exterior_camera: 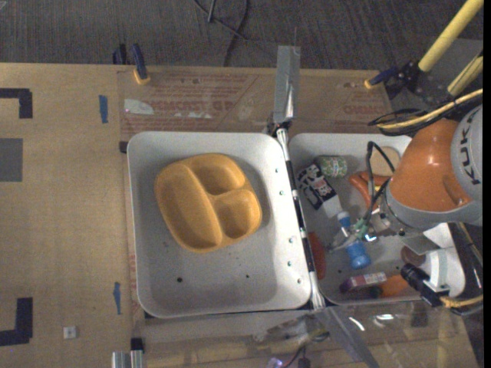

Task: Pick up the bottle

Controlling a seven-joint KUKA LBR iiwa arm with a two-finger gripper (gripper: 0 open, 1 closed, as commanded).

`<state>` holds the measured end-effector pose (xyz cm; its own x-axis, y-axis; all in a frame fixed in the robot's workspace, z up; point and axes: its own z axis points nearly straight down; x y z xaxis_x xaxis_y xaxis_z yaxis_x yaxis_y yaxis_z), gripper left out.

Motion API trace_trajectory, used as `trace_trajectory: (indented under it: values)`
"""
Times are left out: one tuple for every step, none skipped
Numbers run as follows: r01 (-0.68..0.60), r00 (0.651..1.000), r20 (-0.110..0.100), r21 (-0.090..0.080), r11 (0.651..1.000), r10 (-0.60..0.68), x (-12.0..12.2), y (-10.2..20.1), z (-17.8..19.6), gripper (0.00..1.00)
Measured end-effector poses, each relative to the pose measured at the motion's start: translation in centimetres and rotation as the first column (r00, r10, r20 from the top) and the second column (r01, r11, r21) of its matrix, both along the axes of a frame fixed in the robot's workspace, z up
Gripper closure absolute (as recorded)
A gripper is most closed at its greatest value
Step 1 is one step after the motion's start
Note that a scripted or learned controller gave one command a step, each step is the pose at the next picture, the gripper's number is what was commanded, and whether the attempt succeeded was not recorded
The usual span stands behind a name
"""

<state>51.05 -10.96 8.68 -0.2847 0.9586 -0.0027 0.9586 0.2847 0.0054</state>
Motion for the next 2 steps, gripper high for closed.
trace_trajectory:
  values:
    - [0.001,1.000,0.002,0.002,1.000,-0.001,0.1,0.1,1.0,1.00]
    - [0.194,0.981,-0.005,0.001,0.981,-0.194,2.6,8.6,15.8,1.00]
